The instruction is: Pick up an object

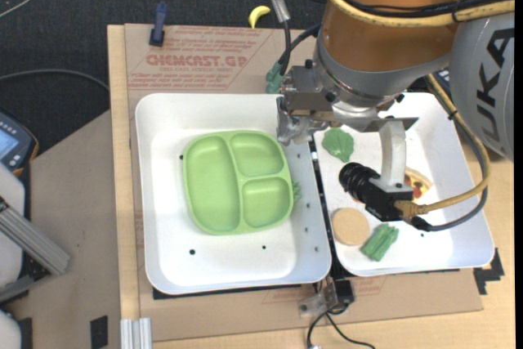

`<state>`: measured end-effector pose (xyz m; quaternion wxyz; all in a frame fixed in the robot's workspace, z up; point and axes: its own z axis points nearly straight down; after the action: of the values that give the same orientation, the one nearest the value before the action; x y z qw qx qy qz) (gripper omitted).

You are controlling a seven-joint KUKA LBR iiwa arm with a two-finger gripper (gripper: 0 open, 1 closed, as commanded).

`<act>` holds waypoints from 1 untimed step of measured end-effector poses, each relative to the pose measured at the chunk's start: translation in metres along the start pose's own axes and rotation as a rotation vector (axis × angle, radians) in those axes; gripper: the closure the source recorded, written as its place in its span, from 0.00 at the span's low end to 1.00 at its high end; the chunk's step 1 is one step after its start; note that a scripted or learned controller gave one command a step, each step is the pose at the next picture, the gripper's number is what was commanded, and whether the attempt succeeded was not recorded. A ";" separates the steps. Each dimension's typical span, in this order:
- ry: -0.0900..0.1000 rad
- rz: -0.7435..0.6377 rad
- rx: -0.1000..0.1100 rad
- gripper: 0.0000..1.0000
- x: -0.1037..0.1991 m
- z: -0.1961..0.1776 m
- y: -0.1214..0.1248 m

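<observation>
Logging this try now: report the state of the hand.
Hand: cannot be told. It hangs over the divide between the two bins, near the green divided plate, with the arm's wrist covering it from above.

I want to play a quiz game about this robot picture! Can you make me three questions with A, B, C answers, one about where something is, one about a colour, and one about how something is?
1. Where is the green plate?
A. left bin
B. right bin
C. on the floor

2. What colour is the round cookie?
A. blue
B. tan
C. pink

3. How does the green plate lie?
A. standing on its edge
B. upside down
C. flat, hollows facing up

Answers:
1. A, it rests inside the left bin.
2. B, the disc in the right bin is tan.
3. C, its three hollows show from above.
</observation>
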<state>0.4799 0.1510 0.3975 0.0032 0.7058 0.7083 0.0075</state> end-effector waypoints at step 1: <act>-0.003 -0.002 0.009 1.00 0.059 -0.034 0.001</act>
<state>0.4799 0.2096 0.4317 0.0009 0.7050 0.7092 0.0031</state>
